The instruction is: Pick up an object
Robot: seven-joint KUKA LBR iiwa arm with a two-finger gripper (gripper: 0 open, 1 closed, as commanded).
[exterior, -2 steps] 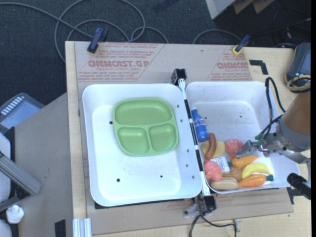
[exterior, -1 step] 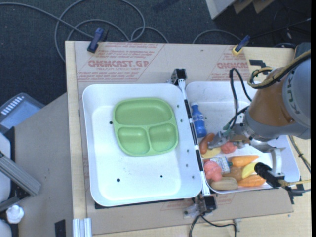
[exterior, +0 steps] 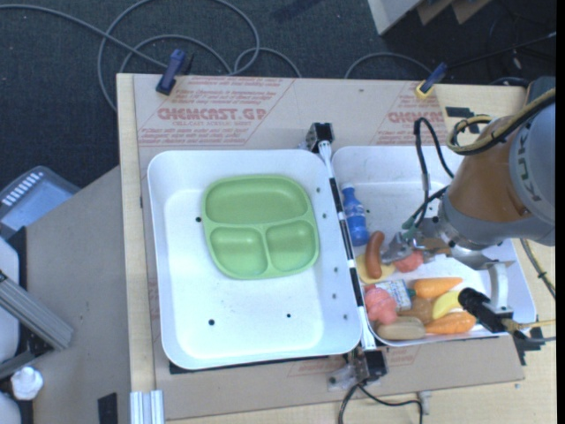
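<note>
The right bin [exterior: 388, 168] holds a pile of toy food in its near half. A blue bottle [exterior: 355, 217] lies along its left wall. Beside it a brown-red sausage [exterior: 376, 253] stands on end. Closer to me are a pink lump [exterior: 380, 303], a tan bread roll [exterior: 399, 329], a yellow banana [exterior: 448, 303] and two orange carrots [exterior: 436, 285]. My gripper [exterior: 413, 240] hangs low over the middle of this bin, just above a small red piece [exterior: 408, 261] and right of the sausage. Nothing shows between its tips.
The left bin [exterior: 177, 263] carries a green divided plate [exterior: 260, 225] in its far half. A black clamp [exterior: 320, 134] sits at the far end of the rail between the bins. The arm's grey and orange body [exterior: 494, 193] covers the right bin's right side.
</note>
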